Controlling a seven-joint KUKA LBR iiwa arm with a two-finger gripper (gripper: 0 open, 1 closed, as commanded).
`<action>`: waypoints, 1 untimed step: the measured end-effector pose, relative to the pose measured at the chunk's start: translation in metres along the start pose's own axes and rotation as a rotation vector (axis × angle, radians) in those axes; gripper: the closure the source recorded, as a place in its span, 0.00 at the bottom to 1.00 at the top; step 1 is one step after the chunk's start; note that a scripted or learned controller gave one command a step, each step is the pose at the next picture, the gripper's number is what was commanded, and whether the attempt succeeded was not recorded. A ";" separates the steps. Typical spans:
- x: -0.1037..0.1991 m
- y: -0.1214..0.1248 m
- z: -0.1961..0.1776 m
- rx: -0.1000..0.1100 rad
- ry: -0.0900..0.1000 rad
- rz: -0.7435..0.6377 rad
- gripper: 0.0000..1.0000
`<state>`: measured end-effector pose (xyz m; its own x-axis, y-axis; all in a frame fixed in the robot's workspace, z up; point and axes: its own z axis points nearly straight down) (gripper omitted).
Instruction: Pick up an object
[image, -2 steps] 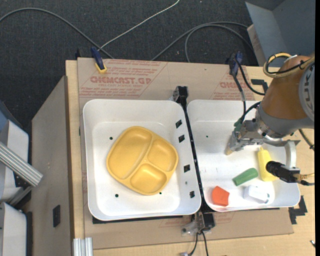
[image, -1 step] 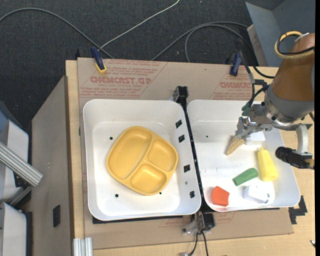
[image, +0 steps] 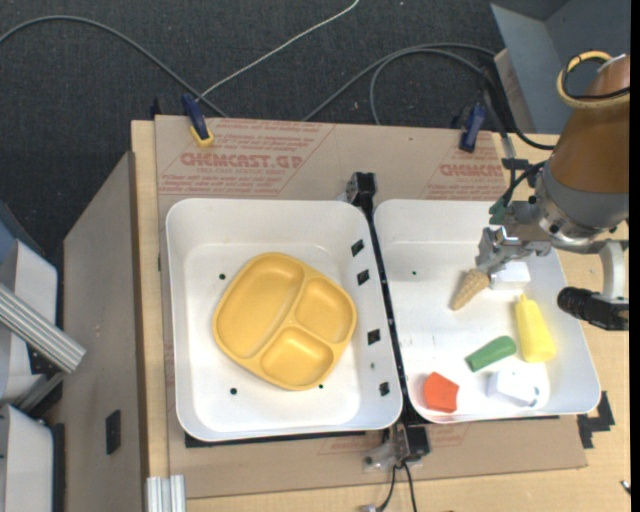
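Note:
The right bin (image: 420, 232) holds several small things: a tan waffle cone (image: 467, 291), a yellow bottle-like piece (image: 534, 328), a green block (image: 490, 353), an orange-red piece (image: 441, 391) and a white piece (image: 520, 384). My gripper (image: 494, 257) hangs low over the bin's upper right part, just above the cone's upper end and next to a small white object (image: 513, 271). The cone lies slanted, its tip toward the lower left. Whether the gripper touches the cone is unclear.
In the left bin (image: 190, 300) lies a yellow divided plate (image: 285, 320). A black divider with clips (image: 372, 300) runs between the bins. The grey and orange arm (image: 590, 150) fills the upper right. Cables lie across the dark floor behind the bench.

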<state>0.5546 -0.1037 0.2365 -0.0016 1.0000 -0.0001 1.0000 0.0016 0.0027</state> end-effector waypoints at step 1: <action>0.053 0.008 0.013 0.006 0.003 -0.004 1.00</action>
<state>0.5630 -0.0505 0.2236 -0.0058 1.0000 0.0030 1.0000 0.0059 -0.0028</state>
